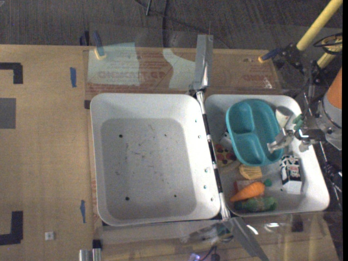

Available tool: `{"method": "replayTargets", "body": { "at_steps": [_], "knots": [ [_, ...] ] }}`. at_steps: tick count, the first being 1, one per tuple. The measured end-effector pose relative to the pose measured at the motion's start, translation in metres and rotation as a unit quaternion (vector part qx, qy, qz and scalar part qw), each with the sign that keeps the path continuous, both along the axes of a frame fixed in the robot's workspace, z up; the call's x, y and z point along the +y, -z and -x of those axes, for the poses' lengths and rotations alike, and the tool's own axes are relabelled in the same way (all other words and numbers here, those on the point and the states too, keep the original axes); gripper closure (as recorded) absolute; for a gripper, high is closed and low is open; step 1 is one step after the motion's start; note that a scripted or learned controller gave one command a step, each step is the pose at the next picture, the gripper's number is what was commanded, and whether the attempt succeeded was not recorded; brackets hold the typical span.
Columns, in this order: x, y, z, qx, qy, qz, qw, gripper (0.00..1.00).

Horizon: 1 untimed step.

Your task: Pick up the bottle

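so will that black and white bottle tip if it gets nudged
Likely: the black and white bottle seems to stand upright, so a sideways nudge could topple it. It looks toy-sized, like the carrot nearby, so probably light.

The arm [333, 110] is pale grey with an orange band near its wrist, seen just right of the right-hand bin [321, 197]. Its gripper [278, 143] is silvery metal with slim fingers, joined to a blocky grey wrist piece carrying small green spots.
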State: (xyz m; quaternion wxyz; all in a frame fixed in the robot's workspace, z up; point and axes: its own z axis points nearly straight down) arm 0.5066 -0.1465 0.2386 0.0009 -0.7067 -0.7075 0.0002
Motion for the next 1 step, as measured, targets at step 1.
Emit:
{"method": "replayTargets", "body": {
  "at_steps": [1],
  "knots": [
    [0.0103, 0.1209, -0.0739, -0.001, 0.02, 0.0004, 0.9998, 0.0]
  ]
}}
